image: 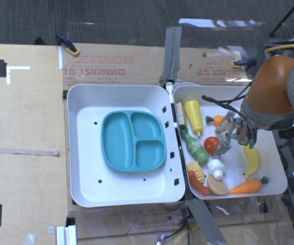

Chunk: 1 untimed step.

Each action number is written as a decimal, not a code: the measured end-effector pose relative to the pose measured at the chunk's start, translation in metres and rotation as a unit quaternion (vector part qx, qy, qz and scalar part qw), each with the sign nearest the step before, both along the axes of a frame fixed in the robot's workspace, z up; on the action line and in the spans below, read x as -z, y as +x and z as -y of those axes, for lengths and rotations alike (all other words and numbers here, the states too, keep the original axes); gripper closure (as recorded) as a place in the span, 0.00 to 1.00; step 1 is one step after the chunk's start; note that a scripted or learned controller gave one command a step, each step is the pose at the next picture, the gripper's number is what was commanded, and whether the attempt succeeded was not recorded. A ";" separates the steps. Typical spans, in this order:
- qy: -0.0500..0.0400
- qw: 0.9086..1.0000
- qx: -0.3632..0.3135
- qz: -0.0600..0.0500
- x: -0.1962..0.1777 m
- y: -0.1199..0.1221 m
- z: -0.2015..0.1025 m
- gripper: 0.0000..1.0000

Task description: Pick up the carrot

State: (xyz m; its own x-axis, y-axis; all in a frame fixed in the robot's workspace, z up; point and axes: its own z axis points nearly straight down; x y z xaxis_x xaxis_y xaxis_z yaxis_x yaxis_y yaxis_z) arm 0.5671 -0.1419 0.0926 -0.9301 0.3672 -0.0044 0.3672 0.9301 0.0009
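Note:
The carrot (245,187), orange with a green tip at its right end, lies along the front edge of the right bin (235,168). My gripper (227,137) hangs over the middle of that bin, above and to the left of the carrot and well apart from it. It sits just right of a red tomato (211,145). Nothing shows in its grasp. The grey arm with its orange band (272,88) reaches in from the right.
The right bin also holds a yellow bottle (193,116), a green bottle (194,147), a banana (251,161), corn (197,172), a white piece (216,167) and a tan piece (217,187) beside the carrot. A teal divided plate (134,141) lies in the left bin (76,152).

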 end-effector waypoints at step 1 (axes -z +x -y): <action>0.000 0.995 0.098 0.000 -0.001 0.060 0.029 0.00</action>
State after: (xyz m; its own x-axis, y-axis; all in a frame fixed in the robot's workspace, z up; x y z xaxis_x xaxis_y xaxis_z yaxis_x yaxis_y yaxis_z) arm 0.6270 -0.1705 0.0940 -0.8401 0.5424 -0.0036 0.5424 0.8401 0.0012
